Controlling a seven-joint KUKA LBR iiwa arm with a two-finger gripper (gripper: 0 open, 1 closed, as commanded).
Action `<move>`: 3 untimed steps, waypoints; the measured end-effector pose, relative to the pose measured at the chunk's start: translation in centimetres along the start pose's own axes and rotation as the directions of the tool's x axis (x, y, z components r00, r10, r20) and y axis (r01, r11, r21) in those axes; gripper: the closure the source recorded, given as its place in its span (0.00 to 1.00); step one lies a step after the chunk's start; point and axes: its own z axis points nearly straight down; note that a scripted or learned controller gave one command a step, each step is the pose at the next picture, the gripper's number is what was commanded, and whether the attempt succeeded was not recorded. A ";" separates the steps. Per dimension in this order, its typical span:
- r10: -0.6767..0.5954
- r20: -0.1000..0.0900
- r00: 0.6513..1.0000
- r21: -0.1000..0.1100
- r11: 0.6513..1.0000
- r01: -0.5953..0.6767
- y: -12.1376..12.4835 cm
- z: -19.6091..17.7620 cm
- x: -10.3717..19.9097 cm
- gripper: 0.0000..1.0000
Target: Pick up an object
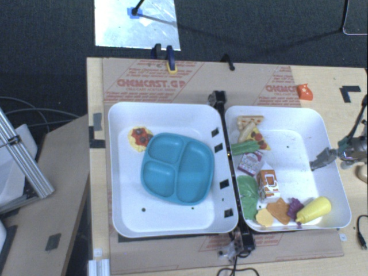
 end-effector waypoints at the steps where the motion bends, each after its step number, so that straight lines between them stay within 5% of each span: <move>1: -0.001 0.001 1.000 -0.003 1.000 0.001 0.2 -31.2 -0.2 0.00; 2: -0.005 -0.003 1.000 0.009 1.000 0.005 0.3 -31.5 -0.1 1.00; 3: -0.006 -0.009 1.000 0.016 1.000 0.007 0.3 -30.3 7.0 1.00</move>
